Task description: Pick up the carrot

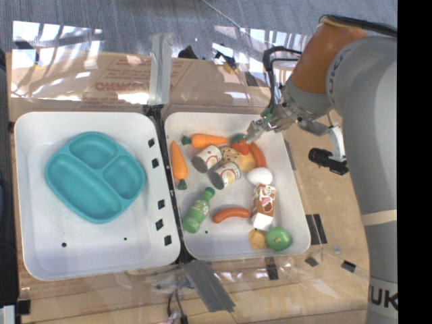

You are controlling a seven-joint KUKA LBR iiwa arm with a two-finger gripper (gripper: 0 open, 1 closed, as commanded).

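Fingers (251, 133) of the gripper (247, 138) sit low over the right bin's (297, 208) far side; whether spread or closed cannot be told. Nearest the camera: green apple (279, 238), sausage (231, 214), green bottle (197, 210). Farther: egg (260, 176), two cans (217, 165). One carrot (177, 163) lies along the left wall; another carrot (208, 140) lies near the fingertips. Left bin (40, 248) holds a teal plate (94, 175).

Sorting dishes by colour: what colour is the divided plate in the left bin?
Teal blue; the divided plate shows plainly in the camera view, lying in the left bin.
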